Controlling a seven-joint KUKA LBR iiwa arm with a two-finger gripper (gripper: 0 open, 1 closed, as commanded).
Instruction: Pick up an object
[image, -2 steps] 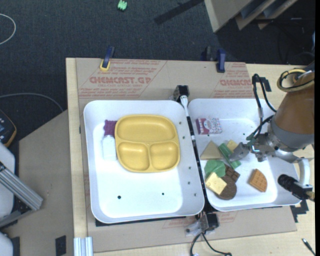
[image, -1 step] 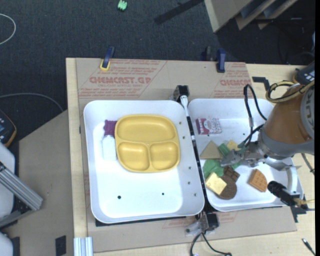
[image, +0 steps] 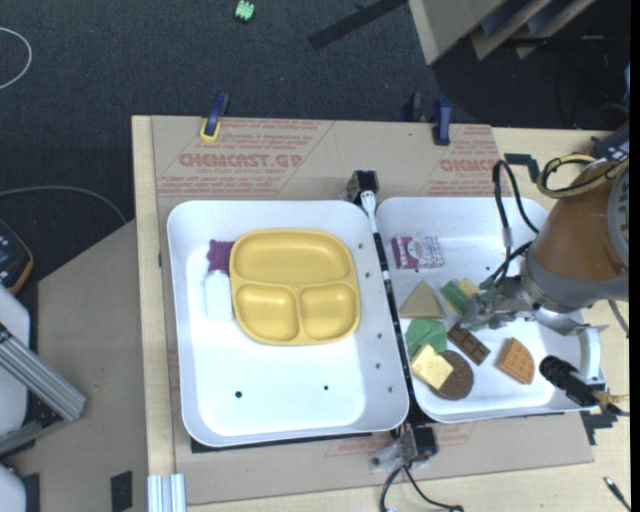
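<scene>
Cookie (image: 456, 382) and cheese (image: 431, 366) are crowded at the right bin's (image: 470, 212) front edge, so two pieces could be snagged together by the gripper (image: 482, 312), whose state cannot be told.

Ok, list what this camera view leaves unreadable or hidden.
- Gripper: finger state, blurred and partly masked by the wrist.
- Purple object: its right side hidden under the yellow divided plate.
- White object: low contrast against the left bin, outline unclear.
- Packet: print too small to read.
</scene>
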